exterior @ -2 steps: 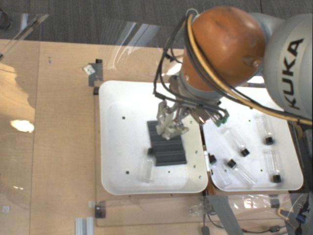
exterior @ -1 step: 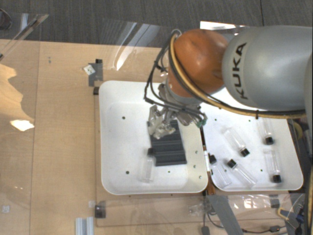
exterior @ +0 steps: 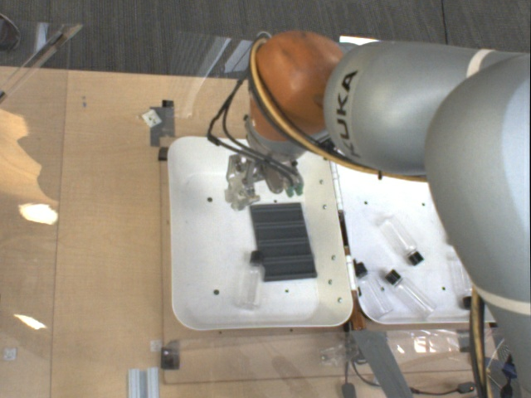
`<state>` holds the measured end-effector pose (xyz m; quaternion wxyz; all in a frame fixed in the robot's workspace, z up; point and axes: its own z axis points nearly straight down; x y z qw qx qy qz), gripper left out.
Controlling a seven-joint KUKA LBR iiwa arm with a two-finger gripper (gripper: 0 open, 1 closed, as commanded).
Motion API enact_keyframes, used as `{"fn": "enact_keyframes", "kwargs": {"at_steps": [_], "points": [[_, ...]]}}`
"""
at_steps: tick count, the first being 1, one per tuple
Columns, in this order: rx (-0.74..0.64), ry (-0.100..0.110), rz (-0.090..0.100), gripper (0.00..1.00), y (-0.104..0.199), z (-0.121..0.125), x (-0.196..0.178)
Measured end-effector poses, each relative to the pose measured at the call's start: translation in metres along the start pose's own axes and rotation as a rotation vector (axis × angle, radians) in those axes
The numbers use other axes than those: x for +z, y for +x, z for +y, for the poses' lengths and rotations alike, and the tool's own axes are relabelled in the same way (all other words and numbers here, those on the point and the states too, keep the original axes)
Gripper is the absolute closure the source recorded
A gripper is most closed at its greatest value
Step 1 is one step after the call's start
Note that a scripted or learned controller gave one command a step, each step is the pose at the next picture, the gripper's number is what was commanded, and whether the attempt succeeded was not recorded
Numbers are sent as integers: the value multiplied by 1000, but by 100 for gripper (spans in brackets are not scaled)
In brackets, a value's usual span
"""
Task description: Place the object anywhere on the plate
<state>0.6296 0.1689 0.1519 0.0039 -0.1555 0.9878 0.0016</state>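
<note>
— What's in that right bin (exterior: 373,309)?

— Two clear tubes with black caps, one (exterior: 401,243) up near the middle, one (exterior: 406,290) closer to the front edge (lying at a slant, both).

— And off the bench (exterior: 91,247)?

— A small grey bracket (exterior: 163,124) by the left bin's far corner, another (exterior: 169,356) near its front corner.

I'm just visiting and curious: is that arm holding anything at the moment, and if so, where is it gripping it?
It cannot be told. The end effector hangs over the left bin just above the dark ridged plate, and nothing is visibly gripped.

End effector (exterior: 259,181) over left bin (exterior: 195,247), ribbed plate (exterior: 284,240) just below it. Small clear object (exterior: 247,288) below-left of it; right bin (exterior: 369,214) to its right, holding vials (exterior: 401,244).
</note>
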Motion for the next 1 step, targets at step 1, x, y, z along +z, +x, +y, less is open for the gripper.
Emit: {"fn": "enact_keyframes", "kwargs": {"at_steps": [1], "points": [[-565, -1, -3, 100, -46, 12, 14]]}}
